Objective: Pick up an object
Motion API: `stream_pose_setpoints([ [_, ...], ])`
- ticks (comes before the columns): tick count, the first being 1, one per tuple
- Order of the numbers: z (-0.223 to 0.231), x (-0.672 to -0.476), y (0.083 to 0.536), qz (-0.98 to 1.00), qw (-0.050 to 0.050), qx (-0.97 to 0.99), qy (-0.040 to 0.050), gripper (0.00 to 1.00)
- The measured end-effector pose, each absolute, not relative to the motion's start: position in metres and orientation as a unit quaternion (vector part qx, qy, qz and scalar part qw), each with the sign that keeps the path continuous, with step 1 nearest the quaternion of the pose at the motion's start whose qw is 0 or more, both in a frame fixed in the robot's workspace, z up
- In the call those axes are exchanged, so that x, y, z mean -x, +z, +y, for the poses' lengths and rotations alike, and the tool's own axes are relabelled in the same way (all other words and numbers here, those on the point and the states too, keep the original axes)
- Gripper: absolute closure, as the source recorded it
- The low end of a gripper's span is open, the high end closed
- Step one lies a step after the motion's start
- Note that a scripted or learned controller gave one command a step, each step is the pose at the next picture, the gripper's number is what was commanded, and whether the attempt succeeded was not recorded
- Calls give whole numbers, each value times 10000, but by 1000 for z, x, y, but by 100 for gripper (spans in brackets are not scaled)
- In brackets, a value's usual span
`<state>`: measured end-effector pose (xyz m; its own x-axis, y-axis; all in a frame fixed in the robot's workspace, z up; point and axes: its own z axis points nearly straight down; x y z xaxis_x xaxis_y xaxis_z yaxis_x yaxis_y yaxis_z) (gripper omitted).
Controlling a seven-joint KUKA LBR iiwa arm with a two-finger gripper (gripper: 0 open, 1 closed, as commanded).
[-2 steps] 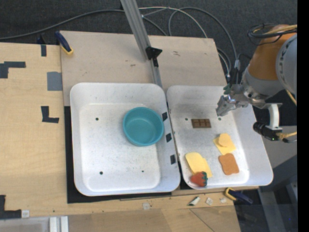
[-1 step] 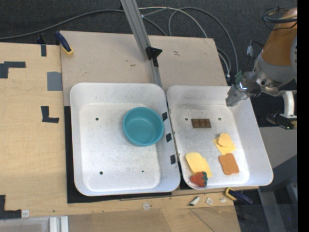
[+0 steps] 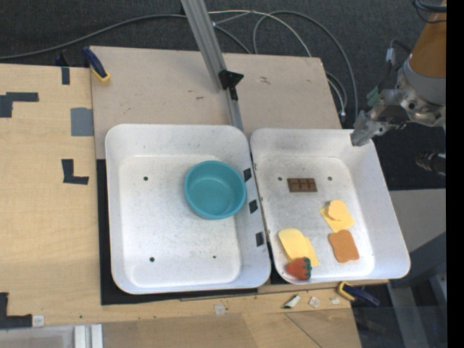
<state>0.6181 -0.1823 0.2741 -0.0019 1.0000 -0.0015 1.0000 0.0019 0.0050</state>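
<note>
- The right bin holds five small things: a brown chocolate bar near its middle, a yellow round piece lower right of that, an orange slab just below the round piece, a pale yellow slab to the left, and a red strawberry-like piece touching the yellow slab's lower end.
- The red piece is partly tucked under the yellow slab, and a green bit at its edge is too small to make out.
- The chocolate bar lies flat with its long axis across the bin, left to right; the orange slab and pale yellow slab both run roughly top to bottom, tilted a little.
- The left bin holds a teal bowl, upright, right of its centre.
- The gripper hangs at the right bin's upper right corner, above the rim, well apart from all five pieces; it holds nothing.
- Its fingers are small and dark against the floor, so I cannot tell how far apart they stand.
- The arm is cut off by the picture's right side.
</note>
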Motion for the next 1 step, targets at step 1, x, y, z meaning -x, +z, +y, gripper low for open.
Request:
stream_pose_setpoints([
  [1, -132, -605, 278, 7091, -7, -7051, 4, 100],
])
